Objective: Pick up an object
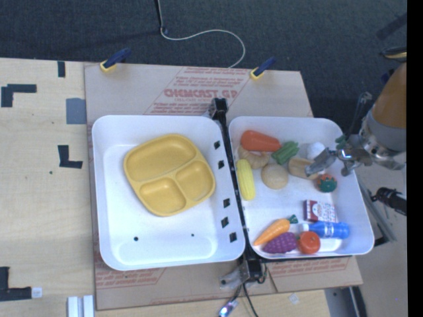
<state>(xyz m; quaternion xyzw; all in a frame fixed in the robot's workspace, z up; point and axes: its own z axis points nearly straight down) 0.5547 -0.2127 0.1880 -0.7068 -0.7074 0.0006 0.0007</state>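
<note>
So the claw (325, 164) is hanging over the upper right part of the right bin (350, 197), coming in off the grey arm (390, 121) with the orange band. Can't honestly tell how wide it's set, the metal bits blur together from this angle, and I don't see anything pinched in it.

Using the claw as the reference: just below it sits a small green and red round thing (326, 183), looks nearly touching but hard to say. Just left of it is a tan bread-like piece (301, 168), and a small white ball (317, 148) sits a bit above. Further left there's a green pepper-ish piece (286, 152), a pale round potato-looking thing (275, 176), an orange-red carrot shape (259, 140) and a yellow corn cob (246, 179) right along the bin's left wall.

Well below the claw, near the front edge: a little red and white carton (320, 211), a blue and white bottle (327, 230) lying on its side, a red tomato (309, 243), purple grapes (282, 244) and an orange carrot (271, 231). Any of these could be the pick, all still lying in the bin.

Far left of the claw, the left bin (112, 177) just has a yellow divided plate (169, 174) in it, three compartments, nothing on it.
</note>
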